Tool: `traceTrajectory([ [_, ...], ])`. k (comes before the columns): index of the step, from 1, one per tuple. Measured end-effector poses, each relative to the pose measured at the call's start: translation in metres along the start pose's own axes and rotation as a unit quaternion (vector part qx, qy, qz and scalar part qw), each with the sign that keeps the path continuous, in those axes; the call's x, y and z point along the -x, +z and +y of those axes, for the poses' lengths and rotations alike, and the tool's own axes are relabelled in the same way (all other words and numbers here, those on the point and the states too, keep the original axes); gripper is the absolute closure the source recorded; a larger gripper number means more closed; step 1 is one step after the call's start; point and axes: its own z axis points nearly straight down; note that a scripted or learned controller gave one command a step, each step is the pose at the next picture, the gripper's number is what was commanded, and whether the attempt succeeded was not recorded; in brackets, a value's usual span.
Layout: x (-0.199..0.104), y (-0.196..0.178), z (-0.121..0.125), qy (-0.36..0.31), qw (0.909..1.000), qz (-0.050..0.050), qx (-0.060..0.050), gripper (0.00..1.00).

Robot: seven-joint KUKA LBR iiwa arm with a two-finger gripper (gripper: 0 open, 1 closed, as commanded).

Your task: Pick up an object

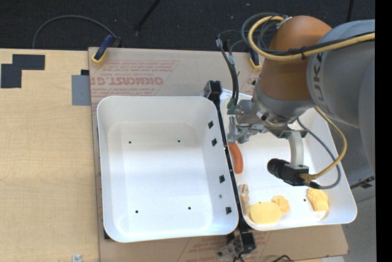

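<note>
Against the left wall of the shallow white plastic bin (350,210) on the view's right, the gripper (240,134) hangs low at the end of the grey arm. It sits just above the upper end of an orange carrot-shaped piece (236,158) that lies along that wall. The wrist hides the tip, so I cannot tell whether the gripper is open or closed, or whether it touches the piece.

This looks like the approach or descent step, with nothing lifted. The next move calls for centring over the orange carrot-shaped piece and closing across its narrow width. The wall so near leaves little room on that side.

A pale yellow rounded lump (264,213) and a ridged yellow piece (317,199) lie at the bin's near end, well apart from the gripper. The other white bin (159,169) sits beside it.
</note>
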Motion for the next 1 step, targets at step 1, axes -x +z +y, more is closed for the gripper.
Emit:
traceTrajectory([
  [1, -0.0516, -0.0027, 0.0278, 0.000, 1.0000, 0.000, 0.000, 1.00],
])
